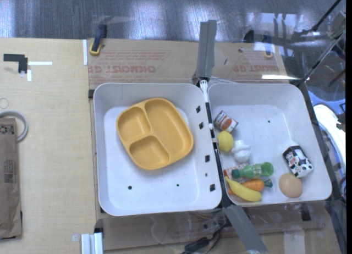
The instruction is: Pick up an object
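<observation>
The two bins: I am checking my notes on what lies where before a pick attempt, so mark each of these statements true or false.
1. The yellow divided plate lies in the left bin. True.
2. The banana lies on the plate. False: it lies in the right bin, near its front left corner.
3. The brown egg sits just in front of the black and white carton. True.
4. The lemon is at the right bin's far right wall. False: it is near the left wall, just below the small red and white can.
5. The plate has three compartments. True.
</observation>
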`<state>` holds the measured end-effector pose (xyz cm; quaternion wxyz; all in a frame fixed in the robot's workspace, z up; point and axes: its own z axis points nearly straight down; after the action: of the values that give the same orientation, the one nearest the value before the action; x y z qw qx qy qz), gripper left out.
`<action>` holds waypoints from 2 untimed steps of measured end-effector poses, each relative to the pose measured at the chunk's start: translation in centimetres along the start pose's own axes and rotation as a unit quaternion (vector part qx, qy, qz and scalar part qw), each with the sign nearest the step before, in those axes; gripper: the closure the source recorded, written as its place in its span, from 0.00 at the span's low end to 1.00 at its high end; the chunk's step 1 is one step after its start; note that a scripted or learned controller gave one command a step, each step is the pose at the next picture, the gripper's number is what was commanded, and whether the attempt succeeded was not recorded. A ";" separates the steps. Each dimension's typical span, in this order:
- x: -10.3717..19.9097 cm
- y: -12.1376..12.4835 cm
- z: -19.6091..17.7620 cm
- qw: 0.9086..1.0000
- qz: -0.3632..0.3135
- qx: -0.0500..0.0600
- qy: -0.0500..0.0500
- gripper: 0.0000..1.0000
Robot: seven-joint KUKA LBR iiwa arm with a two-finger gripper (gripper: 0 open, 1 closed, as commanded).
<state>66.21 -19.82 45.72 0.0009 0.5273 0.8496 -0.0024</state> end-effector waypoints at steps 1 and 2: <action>0.0 0.1 -0.8 1.000 -0.001 0.000 -0.001 1.00; -0.1 0.2 -1.6 1.000 -0.002 0.001 -0.001 1.00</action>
<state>66.45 -19.78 47.37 0.0016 0.5256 0.8507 -0.0039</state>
